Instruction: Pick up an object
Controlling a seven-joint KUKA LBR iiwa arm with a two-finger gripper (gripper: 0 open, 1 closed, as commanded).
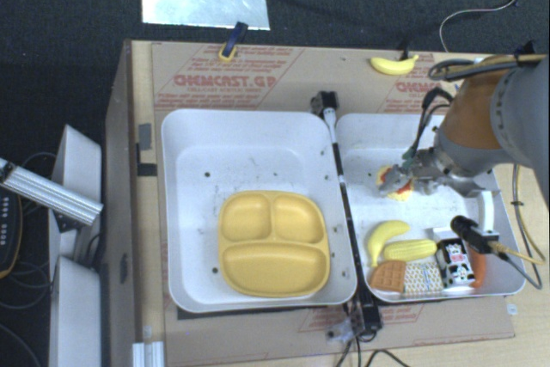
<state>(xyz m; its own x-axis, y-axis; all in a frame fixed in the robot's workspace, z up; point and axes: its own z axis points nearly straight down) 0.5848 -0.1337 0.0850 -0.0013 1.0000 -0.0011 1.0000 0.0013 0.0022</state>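
While the grey arm (494, 120) with its orange band reaches in from the right, the gripper (397, 178) is lowered into the right bin (361, 133), directly over a small yellow and red object (400, 192). Whether anything is clasped cannot be told. At the bin's near end, a banana (385, 236), a corn cob (409, 250), a waffle (388, 276) and a black-and-white carton (455, 262) are clustered. A yellow divided plate (273, 242) is set in the left bin (198, 142). Another banana (393, 63) is seen on the bench (258, 73) behind.
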